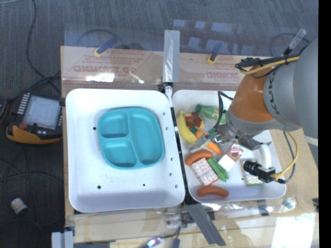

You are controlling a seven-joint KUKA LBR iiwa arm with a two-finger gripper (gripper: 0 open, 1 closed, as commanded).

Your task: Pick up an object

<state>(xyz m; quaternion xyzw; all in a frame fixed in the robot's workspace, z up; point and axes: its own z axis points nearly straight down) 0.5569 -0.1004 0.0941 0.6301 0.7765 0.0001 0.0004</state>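
Observation:
My gripper point(207, 138) hangs low over the middle of the right bin point(274, 190), among a pile of toy food. Its tip is right next to a yellow banana point(185, 129) and just above an orange sausage point(198, 157) and a small orange piece point(213, 149). A reddish-brown item point(194, 120) and a green bottle point(207, 110) lie just behind the tip. I see nothing clearly held.
Also in the right bin are a red-and-white box point(205, 171), a green vegetable point(220, 170), a white block point(226, 163), a red sausage point(212, 191) and two small cartons point(236, 151) point(252, 179). A blue divided plate point(130, 137) lies in the left bin point(83, 190).

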